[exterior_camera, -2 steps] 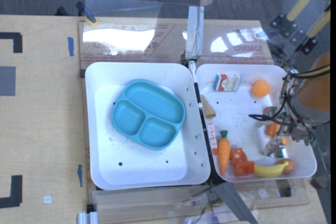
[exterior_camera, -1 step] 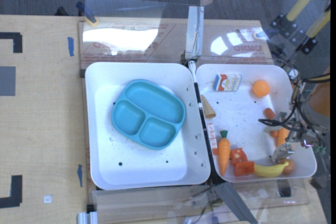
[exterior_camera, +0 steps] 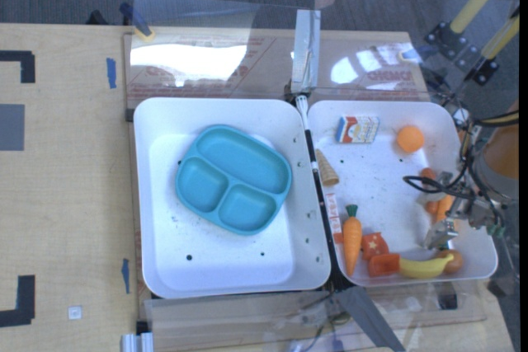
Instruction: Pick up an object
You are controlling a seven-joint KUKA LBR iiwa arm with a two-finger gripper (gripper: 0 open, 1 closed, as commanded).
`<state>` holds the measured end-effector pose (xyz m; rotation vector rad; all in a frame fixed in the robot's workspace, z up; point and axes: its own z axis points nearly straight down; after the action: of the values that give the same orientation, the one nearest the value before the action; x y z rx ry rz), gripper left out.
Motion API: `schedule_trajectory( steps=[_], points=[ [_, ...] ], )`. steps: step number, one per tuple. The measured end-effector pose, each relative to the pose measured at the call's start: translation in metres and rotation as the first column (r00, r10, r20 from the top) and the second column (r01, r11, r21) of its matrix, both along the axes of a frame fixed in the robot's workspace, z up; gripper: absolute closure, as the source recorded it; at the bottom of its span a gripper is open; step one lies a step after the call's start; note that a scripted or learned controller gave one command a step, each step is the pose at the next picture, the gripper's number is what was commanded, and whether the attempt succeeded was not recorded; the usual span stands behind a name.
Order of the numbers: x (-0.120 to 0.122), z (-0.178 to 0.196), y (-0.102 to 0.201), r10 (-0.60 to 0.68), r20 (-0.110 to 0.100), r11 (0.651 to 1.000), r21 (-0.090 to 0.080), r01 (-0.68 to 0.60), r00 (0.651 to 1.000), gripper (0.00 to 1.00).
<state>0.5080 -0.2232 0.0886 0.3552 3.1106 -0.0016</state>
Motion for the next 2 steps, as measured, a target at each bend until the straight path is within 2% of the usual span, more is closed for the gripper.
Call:
schedule_trajectory(
  steps=[1,2],
  points=[
    [0.000,0.000,0.000,-0.056,0.001,0.998,0.001,0.056,0.998,0.00],
    [0.004,0.014,-0.001,-0.055,0.015,0.998,-0.003,0.055,0.998,1.00]
  ],
)
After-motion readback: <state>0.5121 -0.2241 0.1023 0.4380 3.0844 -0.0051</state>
